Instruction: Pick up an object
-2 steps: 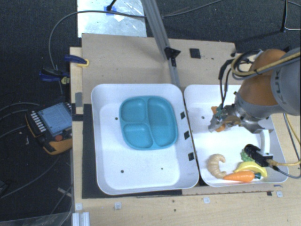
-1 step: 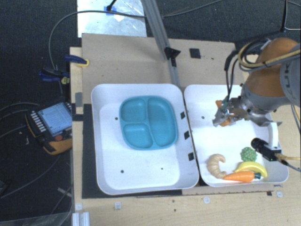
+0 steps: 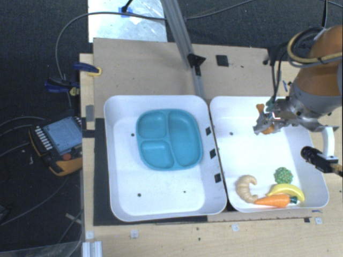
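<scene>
In the right bin (image 3: 236,143), toy food lies in the near corner: a tan croissant (image 3: 246,188), an orange carrot (image 3: 273,200), a yellow banana (image 3: 288,191) and a green broccoli (image 3: 283,174). My gripper (image 3: 265,125) hangs over the far part of the right bin, well away from the food. A small orange piece shows by the fingers, too small to identify.
The left bin (image 3: 120,186) holds a blue divided plate (image 3: 169,138). A grey pole (image 3: 179,28) slants across the back of the bench. Cables, clamps and a handheld device (image 3: 59,143) lie to the left of the bench.
</scene>
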`<state>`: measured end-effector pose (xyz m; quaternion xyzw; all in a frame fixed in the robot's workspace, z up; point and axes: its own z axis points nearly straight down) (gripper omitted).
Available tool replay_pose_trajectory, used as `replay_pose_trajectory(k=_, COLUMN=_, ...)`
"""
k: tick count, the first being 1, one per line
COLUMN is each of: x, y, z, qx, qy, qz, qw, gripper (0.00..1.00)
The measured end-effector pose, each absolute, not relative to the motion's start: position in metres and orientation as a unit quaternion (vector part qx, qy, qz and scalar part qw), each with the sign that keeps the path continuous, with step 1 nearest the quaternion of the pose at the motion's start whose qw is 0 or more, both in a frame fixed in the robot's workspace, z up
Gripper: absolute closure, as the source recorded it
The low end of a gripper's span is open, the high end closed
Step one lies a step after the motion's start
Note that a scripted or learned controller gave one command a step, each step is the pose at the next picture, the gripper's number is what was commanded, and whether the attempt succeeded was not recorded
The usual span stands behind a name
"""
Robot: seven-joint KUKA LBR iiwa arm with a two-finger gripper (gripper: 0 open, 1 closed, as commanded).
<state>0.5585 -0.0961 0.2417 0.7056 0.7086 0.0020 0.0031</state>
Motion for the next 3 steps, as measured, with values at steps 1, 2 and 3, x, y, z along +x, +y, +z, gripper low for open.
replay_pose_trajectory(k=1, x=0.558, y=-0.042, z=0.243, qx=0.703, qy=0.711, qz=0.0015, qw=0.0, gripper=1.0)
replay_pose_trajectory(k=2, x=0.571, y=0.006, z=0.23, qx=0.704, qy=0.711, qz=0.0011, qw=0.0, gripper=1.0)
replay_pose_trajectory(k=3, x=0.578, y=0.055, z=0.219, qx=0.704, qy=0.711, qz=0.0012, qw=0.0, gripper=1.0)
